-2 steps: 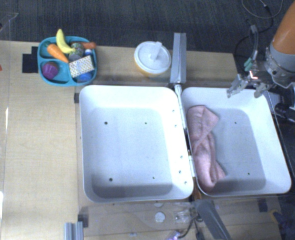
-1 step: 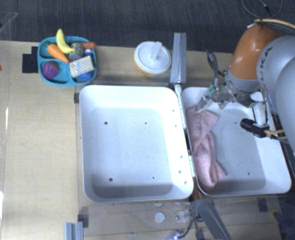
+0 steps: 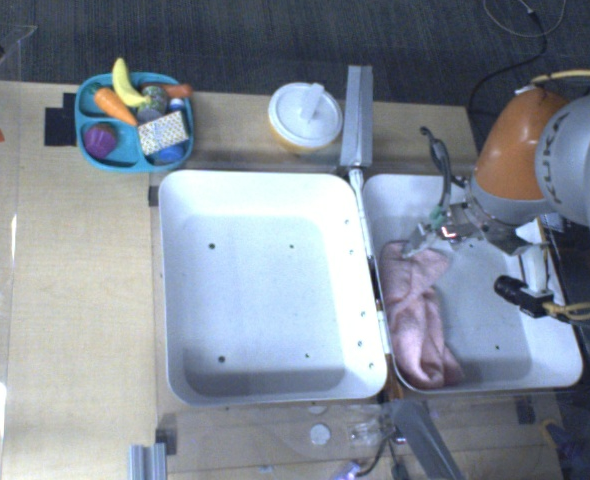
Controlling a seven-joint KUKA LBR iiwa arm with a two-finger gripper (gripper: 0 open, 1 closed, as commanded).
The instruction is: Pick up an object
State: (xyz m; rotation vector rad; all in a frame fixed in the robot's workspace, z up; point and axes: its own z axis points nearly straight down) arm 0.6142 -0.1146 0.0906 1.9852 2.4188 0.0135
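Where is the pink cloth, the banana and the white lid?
pink cloth (image 3: 418, 318), camera view, middle of its folds
banana (image 3: 125, 85), camera view, middle of its curve
white lid (image 3: 305, 114), camera view, its flat top

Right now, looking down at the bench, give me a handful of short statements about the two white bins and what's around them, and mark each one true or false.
1. A crumpled pink cloth lies in the right white bin. True.
2. The pink cloth lies in the left white bin. False: it is in the right bin, along that bin's left wall.
3. The two-finger gripper is over the right bin, by the cloth's upper end. True.
4. A blue compartment tray of toy food sits inside the left bin. False: it sits on the bench beyond that bin's far left corner.
5. A round white-lidded yellow container stands on the bench beyond the bins. True.
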